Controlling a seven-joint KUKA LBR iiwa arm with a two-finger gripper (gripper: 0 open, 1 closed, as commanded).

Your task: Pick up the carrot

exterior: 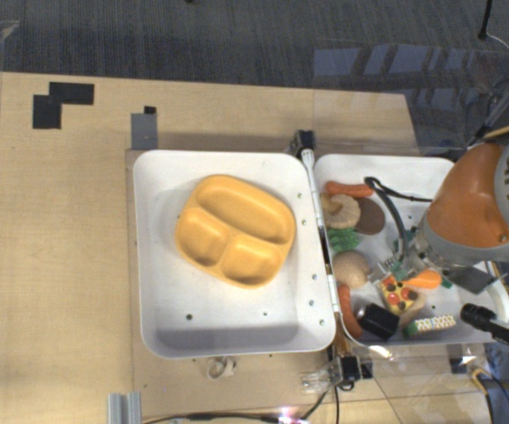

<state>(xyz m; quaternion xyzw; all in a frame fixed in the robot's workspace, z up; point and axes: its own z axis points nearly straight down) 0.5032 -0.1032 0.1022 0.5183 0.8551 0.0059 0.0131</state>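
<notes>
While we cannot tell how the gripper (405, 268) is set, we count two white bins (162, 263), one yellow three-compartment plate (235, 228) well left of it, and one carrot (424, 280) just right of it among toy foods.

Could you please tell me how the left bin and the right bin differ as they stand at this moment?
The left bin holds one thing, a yellow three-compartment plate; the right bin holds a jumble of small food items, among them the carrot and a pizza slice. The left bin's floor is mostly bare; the right bin's is crowded. The arm hangs over the right bin, not the left. Both are shallow, white and rounded at the corners.
</notes>
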